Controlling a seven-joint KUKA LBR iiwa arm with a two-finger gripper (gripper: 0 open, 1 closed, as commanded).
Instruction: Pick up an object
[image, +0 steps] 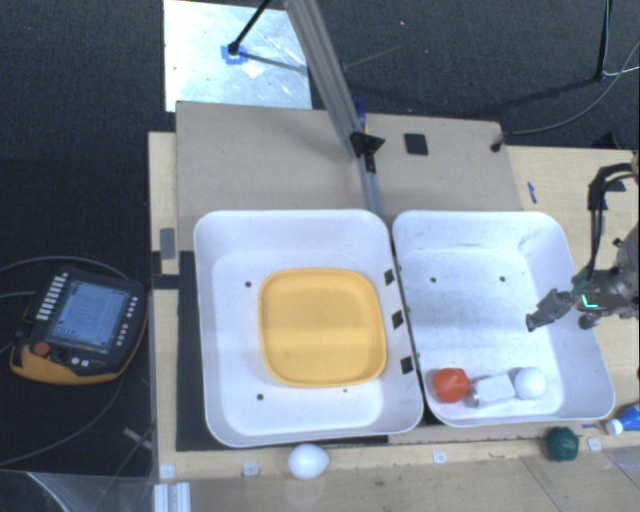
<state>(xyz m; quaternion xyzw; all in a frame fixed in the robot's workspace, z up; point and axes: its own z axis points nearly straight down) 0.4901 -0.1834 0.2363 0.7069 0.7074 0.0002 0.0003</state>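
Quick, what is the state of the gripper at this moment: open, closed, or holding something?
Gripper: cannot be told. It sits over the right bin near its right wall, with nothing visibly in it.

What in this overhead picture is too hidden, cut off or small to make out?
- Gripper: too small and dark to judge its jaws.
- Arm: cut off by the right edge.
- White object between the red ball and white ball: too blurred to identify.
- Blue item: cut off at the right edge.

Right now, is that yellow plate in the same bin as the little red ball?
No, the yellow plate lies in the left bin, while the red ball sits in the right bin.
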